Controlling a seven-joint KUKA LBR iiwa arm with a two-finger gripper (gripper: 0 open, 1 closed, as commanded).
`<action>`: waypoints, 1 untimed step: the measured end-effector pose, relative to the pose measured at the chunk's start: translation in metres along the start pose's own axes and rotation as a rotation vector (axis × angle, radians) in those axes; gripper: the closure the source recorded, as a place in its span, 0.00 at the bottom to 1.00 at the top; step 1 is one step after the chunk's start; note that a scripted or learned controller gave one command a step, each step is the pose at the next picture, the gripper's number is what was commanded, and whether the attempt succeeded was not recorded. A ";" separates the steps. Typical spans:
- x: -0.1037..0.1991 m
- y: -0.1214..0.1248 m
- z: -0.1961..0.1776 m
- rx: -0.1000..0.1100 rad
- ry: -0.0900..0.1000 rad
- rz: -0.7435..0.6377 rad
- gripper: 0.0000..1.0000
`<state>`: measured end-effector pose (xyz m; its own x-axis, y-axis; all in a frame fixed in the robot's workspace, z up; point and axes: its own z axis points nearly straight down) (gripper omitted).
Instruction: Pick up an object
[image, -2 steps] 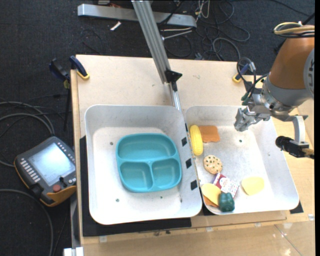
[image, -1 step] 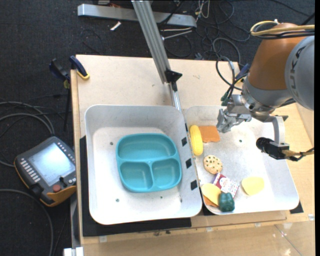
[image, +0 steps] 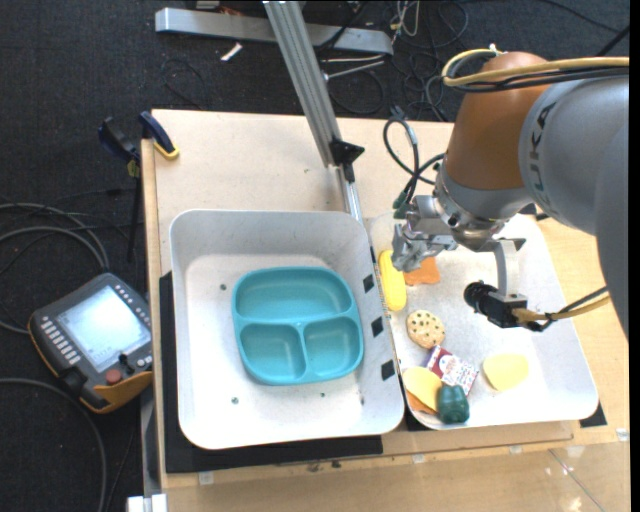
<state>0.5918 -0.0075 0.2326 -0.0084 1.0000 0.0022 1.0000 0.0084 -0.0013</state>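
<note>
Jaws: your jaws (image: 412, 255) hang low over the upper left part of the right bin (image: 560, 330); you cannot tell from this slant whether they stand wide or narrow, and you see nothing clearly held between them.
Orange piece: an orange item (image: 426, 271) lies just beside the jaws, partly hidden under them; you cannot tell whether they touch it.
Yellow corn-like piece: a long yellow object (image: 392, 281) lies upright along the right bin's left wall, just left of the jaws.
Cookie: a round cookie with dark chips (image: 425, 326) rests below the yellow object, near the middle of the bin's left side.
Red and white packet: a small packet (image: 455, 370) lies below the cookie.
Cheese-like wedge: a yellow-orange wedge (image: 421, 385) sits at the bin's lower left corner, touching a dark green item (image: 453, 404) beside it.
Pale yellow piece: a rounded pale yellow object (image: 506, 371) lies to the right of the packet.
Arm: your grey arm (image: 575, 150) with its orange band (image: 490, 115) reaches in from the right above the bin.
Left bin: the left bin (image: 200, 300) holds a teal divided tray (image: 297, 325) at its middle.
Desk: both bins sit side by side on the pale desk (image: 240, 160).
Pendant: a control pendant (image: 95, 340) lies on the floor left of the desk.
</note>
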 end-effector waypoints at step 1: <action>0.048 -0.002 0.005 0.000 0.000 0.001 1.00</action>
<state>0.5898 0.0406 0.2273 -0.0077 1.0000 0.0018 1.0000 0.0077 -0.0013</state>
